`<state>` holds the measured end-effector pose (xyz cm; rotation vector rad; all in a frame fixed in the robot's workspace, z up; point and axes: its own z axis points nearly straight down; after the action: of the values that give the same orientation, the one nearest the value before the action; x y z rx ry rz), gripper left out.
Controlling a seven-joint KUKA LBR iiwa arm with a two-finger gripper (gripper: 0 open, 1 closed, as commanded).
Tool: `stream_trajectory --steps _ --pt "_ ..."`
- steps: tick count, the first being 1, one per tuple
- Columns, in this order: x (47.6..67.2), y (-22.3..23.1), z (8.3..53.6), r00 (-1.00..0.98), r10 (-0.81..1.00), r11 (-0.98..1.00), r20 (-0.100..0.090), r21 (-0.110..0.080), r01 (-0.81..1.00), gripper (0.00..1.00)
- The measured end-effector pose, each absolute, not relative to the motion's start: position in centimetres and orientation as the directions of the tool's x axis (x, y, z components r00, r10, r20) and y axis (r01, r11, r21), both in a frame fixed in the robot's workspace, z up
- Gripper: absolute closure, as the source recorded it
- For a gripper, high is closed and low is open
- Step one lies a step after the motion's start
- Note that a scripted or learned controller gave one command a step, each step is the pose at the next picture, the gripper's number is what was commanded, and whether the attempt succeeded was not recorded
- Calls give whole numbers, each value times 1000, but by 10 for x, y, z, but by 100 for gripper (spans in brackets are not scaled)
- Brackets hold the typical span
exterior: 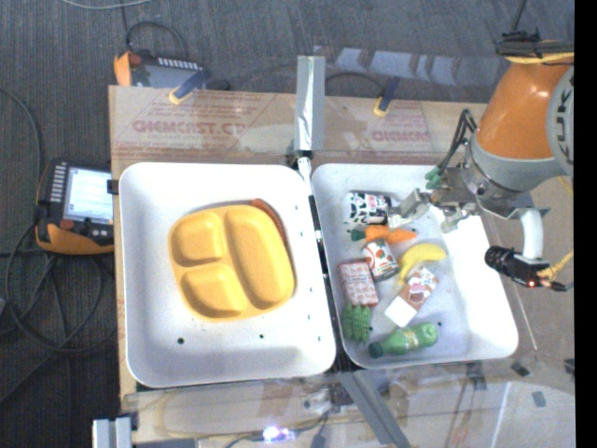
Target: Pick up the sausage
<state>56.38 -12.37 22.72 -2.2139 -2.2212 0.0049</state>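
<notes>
Sausage (pixel 268 211) is how we read the thin reddish-brown strip in the camera view. It peeks out along the upper right edge of the yellow divided plate (pixel 233 259) in the left bin (pixel 149 343). Most of it is hidden by the plate, so we cannot make out its full shape. It lies toward the far right part of that bin, near the wall shared with the right bin (pixel 485 325).

The gripper (pixel 427 208) is over the far half of the right bin, well apart from the sausage, with the wall between the bins lying between them. Whether it is spread or closed we cannot tell, and we see nothing held in it. The arm (pixel 527 110) comes in over the bin's far right corner.

Just beside the gripper, toward the shared wall, lies a cow-patterned carton (pixel 367 206). Beneath it is a carrot (pixel 392 235). Near the middle of the bin are a banana (pixel 420 256) and a small can (pixel 382 258). Closer to the near edge lie a red packet (pixel 358 283), a white block (pixel 401 313) and a green vegetable (pixel 406 339).
</notes>
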Motion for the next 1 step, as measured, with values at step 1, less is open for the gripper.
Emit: stream_trajectory --steps 1 --pt "565 -123 233 -5 1000 5 4 -12 1000 100"
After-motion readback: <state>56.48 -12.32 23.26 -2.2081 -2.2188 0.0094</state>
